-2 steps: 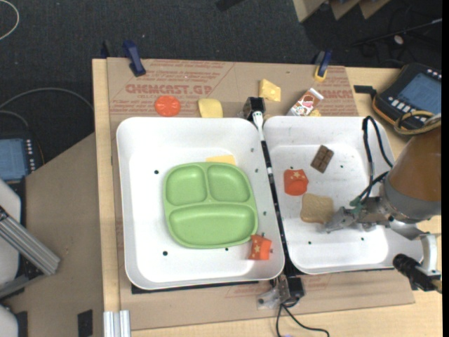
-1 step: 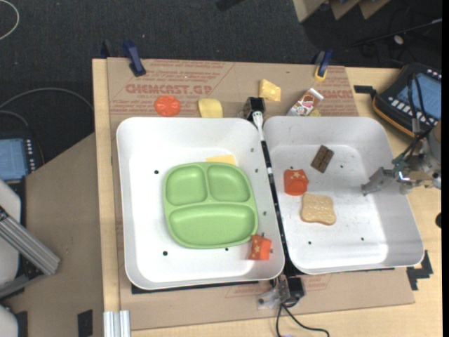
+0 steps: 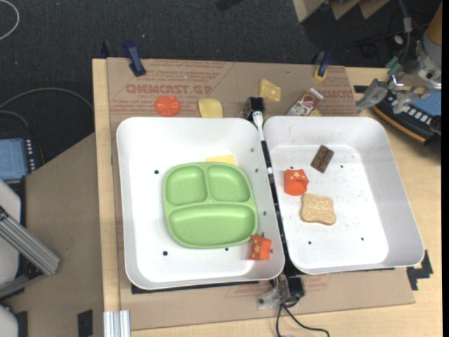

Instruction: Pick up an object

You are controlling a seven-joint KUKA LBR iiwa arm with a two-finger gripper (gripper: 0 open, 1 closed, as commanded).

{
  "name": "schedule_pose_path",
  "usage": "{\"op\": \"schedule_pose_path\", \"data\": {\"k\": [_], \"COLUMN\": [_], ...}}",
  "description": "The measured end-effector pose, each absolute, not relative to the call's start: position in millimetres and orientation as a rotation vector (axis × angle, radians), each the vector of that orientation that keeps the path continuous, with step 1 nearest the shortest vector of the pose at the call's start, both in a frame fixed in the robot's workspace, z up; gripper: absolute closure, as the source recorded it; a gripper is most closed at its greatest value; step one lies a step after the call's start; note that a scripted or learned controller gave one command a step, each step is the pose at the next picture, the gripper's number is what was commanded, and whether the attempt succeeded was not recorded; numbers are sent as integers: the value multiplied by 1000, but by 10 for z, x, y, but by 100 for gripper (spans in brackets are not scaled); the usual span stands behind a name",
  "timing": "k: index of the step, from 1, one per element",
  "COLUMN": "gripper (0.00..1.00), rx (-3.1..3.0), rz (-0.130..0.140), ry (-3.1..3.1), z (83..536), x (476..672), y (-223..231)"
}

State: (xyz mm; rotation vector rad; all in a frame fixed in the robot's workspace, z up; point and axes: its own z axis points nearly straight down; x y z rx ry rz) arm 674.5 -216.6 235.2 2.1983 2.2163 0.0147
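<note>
Two shallow white bins are sitting edge to edge. The right bin (image 3: 393, 188) is lying largely bare around a red block (image 3: 295, 181), a tan toast-shaped piece (image 3: 318, 210) and a brown bar (image 3: 322, 158). Cardboard lettering is reading "CHEMCAST". The gripper (image 3: 382, 93) is hovering beyond the bin's far right corner, well apart from these pieces; its state cannot be told.

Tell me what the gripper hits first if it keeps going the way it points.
Probably the right bin's far right rim. The gripper points left and down from the upper right; depth is unclear, so it might meet bare bench first.
</note>
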Motion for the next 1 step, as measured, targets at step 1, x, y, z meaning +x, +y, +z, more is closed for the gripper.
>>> {"op": "schedule_pose_path", "data": {"k": [1], "gripper": [0], "rx": [2232], "rz": [-10], "ry": [2232], "z": [996], "x": [6201], "y": [-1793]}}
